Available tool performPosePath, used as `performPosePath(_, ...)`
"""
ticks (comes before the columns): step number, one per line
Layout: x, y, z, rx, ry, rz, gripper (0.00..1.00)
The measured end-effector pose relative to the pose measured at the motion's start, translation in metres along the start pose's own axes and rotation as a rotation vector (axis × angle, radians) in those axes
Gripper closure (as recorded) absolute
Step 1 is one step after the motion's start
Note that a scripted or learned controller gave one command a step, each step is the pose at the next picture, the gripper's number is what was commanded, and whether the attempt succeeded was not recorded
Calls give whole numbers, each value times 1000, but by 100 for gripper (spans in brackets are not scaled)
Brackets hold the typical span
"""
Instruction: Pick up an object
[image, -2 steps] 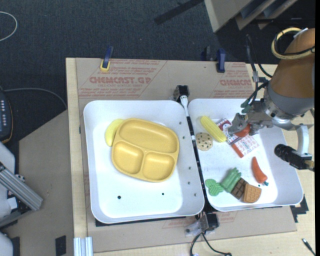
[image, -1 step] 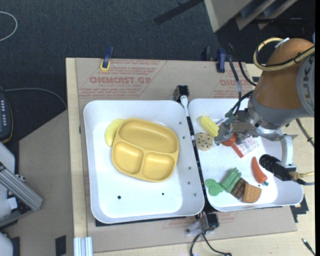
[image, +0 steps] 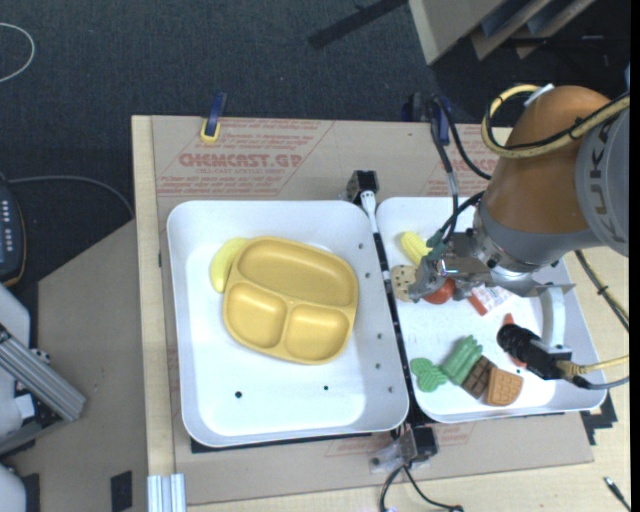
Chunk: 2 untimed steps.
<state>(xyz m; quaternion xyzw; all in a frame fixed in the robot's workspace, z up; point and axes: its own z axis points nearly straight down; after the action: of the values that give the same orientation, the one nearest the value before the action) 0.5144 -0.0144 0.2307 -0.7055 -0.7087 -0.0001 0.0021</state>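
Gripper (image: 438, 272) is low in the right bin (image: 420, 215), near its left wall; can't tell if it's apart or closed. A red object (image: 438, 293) sits right at its tip, contact unclear, with a tan holed piece (image: 402, 282) just left and a yellow piece (image: 412, 244) behind. A green toy (image: 455, 362) lies nearer the front; the left bin (image: 300, 395) holds a yellow divided plate (image: 290, 300).

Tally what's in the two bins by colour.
Yellow: 3 (divided plate, yellow piece under its left edge, small yellow piece)
Green: 2 (leafy green piece, green block)
Red: 2 (red piece, red-and-white piece)
Brown or tan: 3 (round tan cookie, brown block, tan waffle)
Total: 10
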Motion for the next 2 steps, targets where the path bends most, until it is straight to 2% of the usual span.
performPosePath(1,10,-18,10,2,-2,4,100)
performPosePath(2,5,-6,-4,-6,-4,4,100)
